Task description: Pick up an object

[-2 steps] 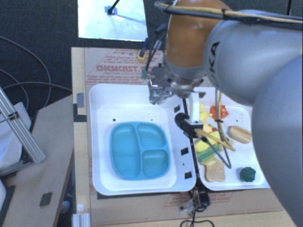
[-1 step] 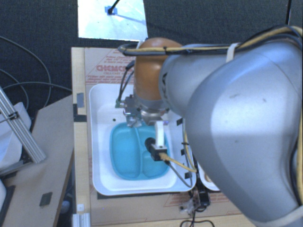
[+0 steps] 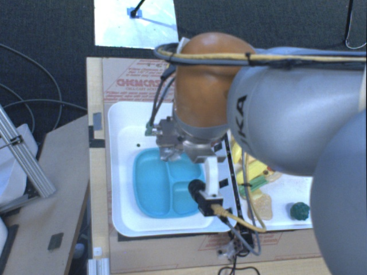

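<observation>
A blue divided tray (image 3: 153, 183) lies flat in the left white bin (image 3: 121, 153) and takes up most of its floor. My gripper (image 3: 172, 153) hangs under the orange-banded wrist, low over the far edge of the blue tray. The arm's grey body hides most of the gripper from above. Nothing is seen held in it.
The right bin (image 3: 287, 225) holds a yellow object (image 3: 259, 168), a small green piece (image 3: 259, 181), a tan lumpy object (image 3: 263, 205) and a dark green ball (image 3: 299, 211). The arm covers the rest of that bin. Cardboard (image 3: 135, 76) lies behind the bins.
</observation>
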You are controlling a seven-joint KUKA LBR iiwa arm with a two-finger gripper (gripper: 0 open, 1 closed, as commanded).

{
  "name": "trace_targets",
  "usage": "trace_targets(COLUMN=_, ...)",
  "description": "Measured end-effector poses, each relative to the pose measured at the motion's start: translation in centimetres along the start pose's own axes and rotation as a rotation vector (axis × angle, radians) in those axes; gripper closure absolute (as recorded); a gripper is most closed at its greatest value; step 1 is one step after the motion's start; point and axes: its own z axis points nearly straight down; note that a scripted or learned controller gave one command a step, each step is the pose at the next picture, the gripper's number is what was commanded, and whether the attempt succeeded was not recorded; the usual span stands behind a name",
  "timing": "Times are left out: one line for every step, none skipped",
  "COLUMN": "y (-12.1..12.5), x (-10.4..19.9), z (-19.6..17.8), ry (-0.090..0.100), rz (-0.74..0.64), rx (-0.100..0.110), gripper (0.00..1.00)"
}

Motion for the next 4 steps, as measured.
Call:
trace_targets(y=3.2, x=2.2, z=12.7, ry=-0.007, rz=0.005, rx=0.008, gripper=1.0)
trace_targets(y=8.9, x=-2.7, z=18.1, ry=0.003, rz=0.011, rx=0.012, gripper=1.0)
trace_targets(y=3.5, x=-2.8, z=18.5, ry=0.012, rz=0.002, rx=-0.039, gripper=1.0)
trace_targets(y=-0.9, x=-2.5, z=1.2, ry=0.001, rz=0.003, rx=-0.008, gripper=1.0)
